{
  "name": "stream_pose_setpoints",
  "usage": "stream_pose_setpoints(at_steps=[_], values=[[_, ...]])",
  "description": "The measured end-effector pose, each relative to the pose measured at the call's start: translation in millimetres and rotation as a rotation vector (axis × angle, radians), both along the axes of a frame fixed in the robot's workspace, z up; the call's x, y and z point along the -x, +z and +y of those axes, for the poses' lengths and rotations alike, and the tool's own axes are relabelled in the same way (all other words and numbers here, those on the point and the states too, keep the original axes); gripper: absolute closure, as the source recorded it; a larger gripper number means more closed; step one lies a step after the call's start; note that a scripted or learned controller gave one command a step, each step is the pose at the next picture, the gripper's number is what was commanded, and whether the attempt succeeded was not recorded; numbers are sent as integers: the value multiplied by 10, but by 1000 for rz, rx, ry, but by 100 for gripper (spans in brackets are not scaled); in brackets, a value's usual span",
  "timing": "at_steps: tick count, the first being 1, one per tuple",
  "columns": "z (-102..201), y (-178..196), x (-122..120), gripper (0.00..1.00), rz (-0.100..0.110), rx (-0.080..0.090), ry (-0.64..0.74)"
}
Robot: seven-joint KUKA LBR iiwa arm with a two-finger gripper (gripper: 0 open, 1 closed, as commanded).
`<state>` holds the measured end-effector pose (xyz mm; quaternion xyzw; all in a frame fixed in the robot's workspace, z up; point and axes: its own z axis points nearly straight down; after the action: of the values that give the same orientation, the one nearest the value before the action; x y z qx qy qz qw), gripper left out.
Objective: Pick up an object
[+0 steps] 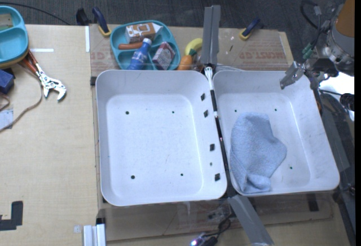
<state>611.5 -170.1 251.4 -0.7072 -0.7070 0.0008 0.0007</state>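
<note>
Arm comes in from the top right corner, orange band up by the frame edge, wrist angled down and left. Gripper (pixel 293 74) hangs at the upper right, tips pointing left and down. Nothing between the fingers (pixel 287 80), which sit close together.

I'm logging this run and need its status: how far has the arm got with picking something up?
Nothing looks done yet. The grey cloth lies crumpled on the floor of the right bin, not lifted. The gripper is at that bin's far right corner, apart from the cloth and holding nothing that I can see. Left to do: move over the cloth, come down, grasp it and lift it.
</note>
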Motion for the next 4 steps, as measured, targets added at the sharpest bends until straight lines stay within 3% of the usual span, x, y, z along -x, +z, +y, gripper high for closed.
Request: stream_pose_setpoints(at_steps=[1,2,3,4], values=[[-141,-700,645,0,1,0,-23],[-309,-896,1060,0,1,0,-272],[-347,-875,968,0,1,1,-528],[-399,-269,1066,0,0,3,-854]])
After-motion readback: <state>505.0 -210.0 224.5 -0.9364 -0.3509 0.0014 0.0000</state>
